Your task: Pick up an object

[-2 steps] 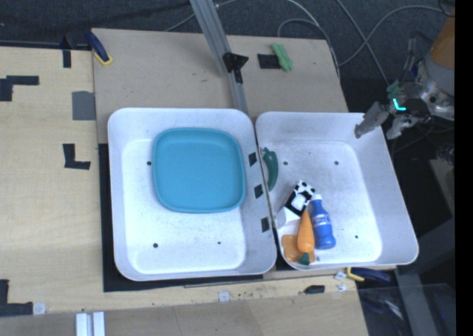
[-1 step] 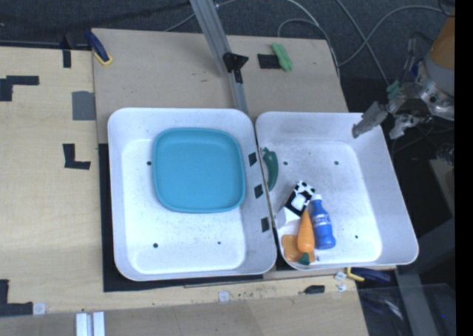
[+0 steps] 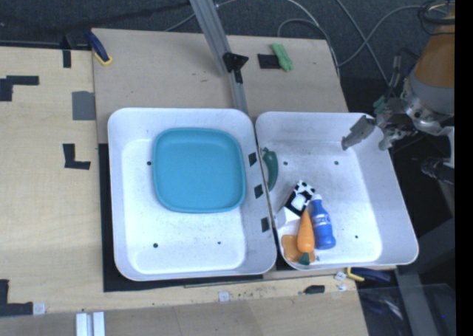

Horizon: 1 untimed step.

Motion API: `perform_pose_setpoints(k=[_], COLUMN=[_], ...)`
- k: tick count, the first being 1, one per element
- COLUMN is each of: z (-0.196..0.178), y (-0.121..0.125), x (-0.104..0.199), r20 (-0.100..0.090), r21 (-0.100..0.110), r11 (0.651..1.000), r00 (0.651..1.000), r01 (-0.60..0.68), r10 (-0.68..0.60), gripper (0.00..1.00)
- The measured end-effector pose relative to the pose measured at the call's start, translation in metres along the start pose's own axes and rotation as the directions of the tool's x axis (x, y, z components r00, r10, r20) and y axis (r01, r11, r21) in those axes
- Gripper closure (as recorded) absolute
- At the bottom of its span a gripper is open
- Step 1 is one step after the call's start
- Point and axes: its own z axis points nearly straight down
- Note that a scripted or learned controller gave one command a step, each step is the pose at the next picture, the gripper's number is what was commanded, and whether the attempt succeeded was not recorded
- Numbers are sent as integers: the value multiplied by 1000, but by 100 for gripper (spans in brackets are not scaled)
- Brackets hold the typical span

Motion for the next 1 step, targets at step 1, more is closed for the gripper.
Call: perform_pose_setpoints(k=[1], z=[45], y=[-7], x=[3], r20=[0], r21=[1], r11=[1000], r00=[1000], r01=[0], r10=[0], gripper=[0])
